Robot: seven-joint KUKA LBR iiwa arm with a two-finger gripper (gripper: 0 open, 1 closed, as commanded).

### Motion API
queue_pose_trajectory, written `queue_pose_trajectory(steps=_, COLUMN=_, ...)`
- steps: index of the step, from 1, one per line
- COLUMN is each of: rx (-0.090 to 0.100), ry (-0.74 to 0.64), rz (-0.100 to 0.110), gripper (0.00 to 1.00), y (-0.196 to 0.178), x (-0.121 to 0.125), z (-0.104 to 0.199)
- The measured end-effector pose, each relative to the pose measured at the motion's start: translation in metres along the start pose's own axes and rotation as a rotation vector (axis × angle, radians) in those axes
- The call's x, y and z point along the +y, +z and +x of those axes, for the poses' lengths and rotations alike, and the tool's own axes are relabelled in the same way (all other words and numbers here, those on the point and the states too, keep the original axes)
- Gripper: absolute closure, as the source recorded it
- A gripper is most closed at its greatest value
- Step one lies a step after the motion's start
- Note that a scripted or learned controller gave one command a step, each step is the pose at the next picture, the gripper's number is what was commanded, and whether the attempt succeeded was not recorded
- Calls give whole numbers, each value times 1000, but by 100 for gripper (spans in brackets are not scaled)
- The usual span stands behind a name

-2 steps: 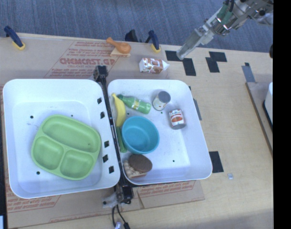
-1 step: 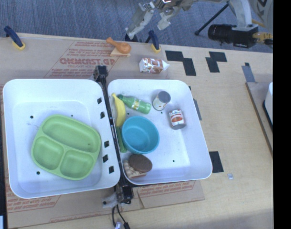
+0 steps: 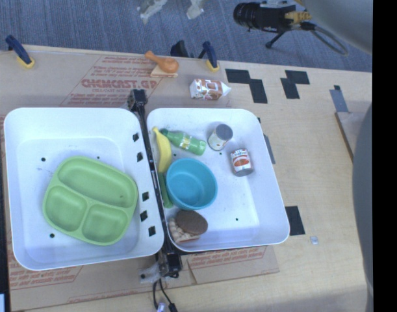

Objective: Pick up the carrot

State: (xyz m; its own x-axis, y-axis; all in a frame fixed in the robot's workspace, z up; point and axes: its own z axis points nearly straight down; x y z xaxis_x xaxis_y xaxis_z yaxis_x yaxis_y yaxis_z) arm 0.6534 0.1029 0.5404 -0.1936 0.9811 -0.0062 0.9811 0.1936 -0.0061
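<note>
The carrot (image 3: 162, 62) lies on the counter (image 3: 315, 142) outside both bins, just past their far rims and near where the two bins meet, with a dark clamp (image 3: 179, 48) and a blue clamp (image 3: 210, 54) close on its right. A small carton (image 3: 208, 89) lies near it, just beyond the right bin (image 3: 266, 187). That bin holds a banana (image 3: 163, 151), a green bottle (image 3: 185, 142), a tin (image 3: 219, 136), a red-labelled jar (image 3: 241, 162), a blue bowl (image 3: 191, 183) and a brown round thing (image 3: 189, 224). The left bin (image 3: 23, 148) holds a green divided plate (image 3: 89, 200). The grey arm (image 3: 341, 5) is at the top right; its pale jaws hang above the counter's far edge, spread apart with nothing between them, well apart from the carrot.
</note>
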Motion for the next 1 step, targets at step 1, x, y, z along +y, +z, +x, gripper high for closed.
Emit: queue_pose_trajectory(steps=1, rx=-5, ry=-7, rz=-1, gripper=100, y=-12, x=0, z=0)
